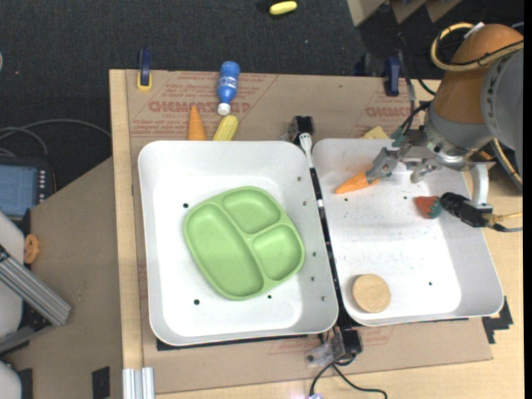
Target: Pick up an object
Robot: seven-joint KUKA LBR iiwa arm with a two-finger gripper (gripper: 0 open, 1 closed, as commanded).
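Arm cut off by the right edge, gripper fingers' spacing unclear — carrot's thick end hidden beneath them

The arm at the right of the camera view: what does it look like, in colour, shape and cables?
The arm is rounded and grey, with an orange band above the wrist. A yellow cable loops beside the band. The gripper is small, of grey metal, with thin wires at its base.

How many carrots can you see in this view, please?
2. One carrot lies in the right bin, by the gripper. The other carrot lies on the bench behind the left bin. The arm may hide more.
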